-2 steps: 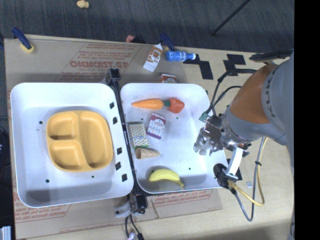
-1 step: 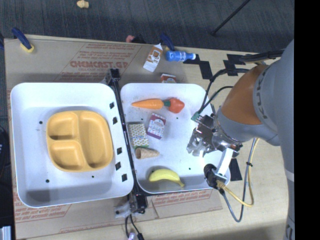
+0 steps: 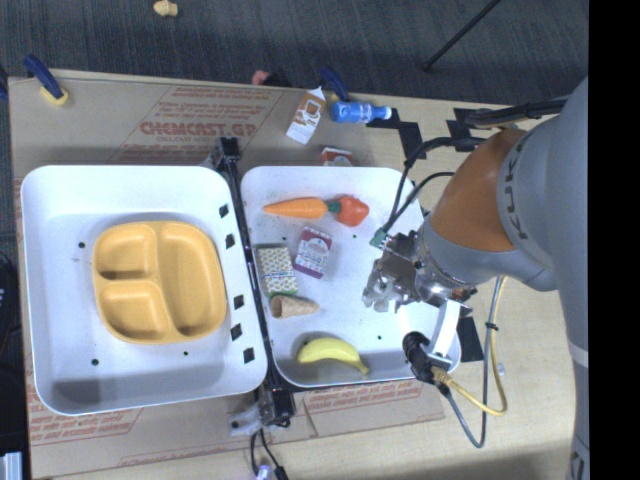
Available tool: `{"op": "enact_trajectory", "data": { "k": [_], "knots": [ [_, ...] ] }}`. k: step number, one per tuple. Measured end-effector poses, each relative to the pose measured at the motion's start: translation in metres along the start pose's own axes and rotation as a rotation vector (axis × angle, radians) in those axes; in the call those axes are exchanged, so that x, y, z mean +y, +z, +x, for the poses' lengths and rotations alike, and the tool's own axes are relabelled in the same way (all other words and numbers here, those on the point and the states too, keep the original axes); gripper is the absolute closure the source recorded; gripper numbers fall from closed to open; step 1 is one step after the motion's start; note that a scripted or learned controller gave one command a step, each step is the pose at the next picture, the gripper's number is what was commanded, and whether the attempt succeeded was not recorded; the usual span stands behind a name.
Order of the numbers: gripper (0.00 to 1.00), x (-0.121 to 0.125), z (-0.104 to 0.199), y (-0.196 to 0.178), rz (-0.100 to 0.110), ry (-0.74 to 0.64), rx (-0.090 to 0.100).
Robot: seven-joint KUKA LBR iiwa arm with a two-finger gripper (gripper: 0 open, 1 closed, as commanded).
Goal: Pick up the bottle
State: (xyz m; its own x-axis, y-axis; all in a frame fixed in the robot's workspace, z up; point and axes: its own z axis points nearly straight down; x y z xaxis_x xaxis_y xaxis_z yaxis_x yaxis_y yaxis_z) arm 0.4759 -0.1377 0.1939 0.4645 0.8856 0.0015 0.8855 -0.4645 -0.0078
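The bottle [image 3: 358, 113], blue with a pale cap end, lies on its side on the desk [image 3: 530, 408] beyond the far rim of the right bin [image 3: 395, 183], just beside a small white carton [image 3: 306, 116]. Well apart from it, the gripper [image 3: 385, 290] hangs low over the right side of that bin; whether it is open or closed cannot be told. In the same bin lie a carrot [image 3: 297, 208] touching a red fruit [image 3: 351, 210], a small purple box [image 3: 313, 252], a checkered packet [image 3: 274, 269], a cone [image 3: 292, 307] and a banana [image 3: 331, 353]. The left bin [image 3: 50, 198] holds a yellow divided plate [image 3: 160, 280].
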Motion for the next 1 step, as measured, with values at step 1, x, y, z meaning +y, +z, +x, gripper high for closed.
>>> {"op": "enact_trajectory", "data": {
  "k": [1],
  "knots": [
    [1.00, -0.0024, 0.0053, -0.0135, -0.005, -0.080, -0.002]
  ]
}}
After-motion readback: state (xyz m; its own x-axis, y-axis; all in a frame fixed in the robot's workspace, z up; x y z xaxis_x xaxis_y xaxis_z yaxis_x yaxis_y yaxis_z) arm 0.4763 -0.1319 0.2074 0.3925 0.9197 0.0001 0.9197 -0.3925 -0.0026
